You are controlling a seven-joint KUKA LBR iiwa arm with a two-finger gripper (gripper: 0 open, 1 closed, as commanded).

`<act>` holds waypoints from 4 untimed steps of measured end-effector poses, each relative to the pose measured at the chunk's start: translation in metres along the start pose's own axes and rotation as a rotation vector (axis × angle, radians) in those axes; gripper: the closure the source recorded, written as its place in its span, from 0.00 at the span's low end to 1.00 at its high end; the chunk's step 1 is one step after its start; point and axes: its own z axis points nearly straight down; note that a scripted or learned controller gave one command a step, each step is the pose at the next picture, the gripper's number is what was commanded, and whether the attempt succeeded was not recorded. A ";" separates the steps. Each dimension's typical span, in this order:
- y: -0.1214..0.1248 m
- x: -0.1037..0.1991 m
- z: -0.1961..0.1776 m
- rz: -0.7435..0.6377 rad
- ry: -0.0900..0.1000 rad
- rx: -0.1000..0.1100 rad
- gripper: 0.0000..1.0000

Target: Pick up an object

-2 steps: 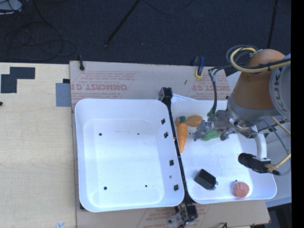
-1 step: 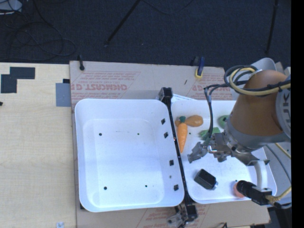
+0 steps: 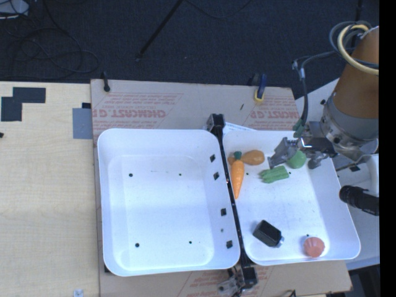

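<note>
Camera view, looking down on both bins. The gripper point(image 3: 296, 155) hangs over the back of the right bin point(image 3: 346, 228), at the end of the arm point(image 3: 356, 73) that enters from your right. A round green object point(image 3: 297, 159) sits at the fingertips, but you cannot tell from this angle whether the jaws are spread or pinching it, so treat it as not yet secured. Just beside it lies a long green object point(image 3: 274, 174); further left are an orange lump point(image 3: 253, 158) and a carrot point(image 3: 237, 177) along the divider. A black block point(image 3: 268, 233) and a pink ball point(image 3: 314, 246) rest near the front wall, well apart from the gripper. The left bin point(image 3: 117, 166) holds no pick target. Judged step: the grasp attempt on the round green piece. Your next move calls for a firm closure confirmed before any lift, then a straight rise clear of the neighbouring green piece.
</note>
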 end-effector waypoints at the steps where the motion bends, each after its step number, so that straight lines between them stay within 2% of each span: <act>1: -0.016 0.069 -0.111 -0.006 0.004 0.000 0.00; 2: -0.016 0.067 -0.114 -0.005 0.000 0.014 1.00; 3: -0.042 0.119 -0.078 -0.001 0.002 0.014 1.00; 4: -0.041 0.215 -0.089 -0.009 0.003 0.011 1.00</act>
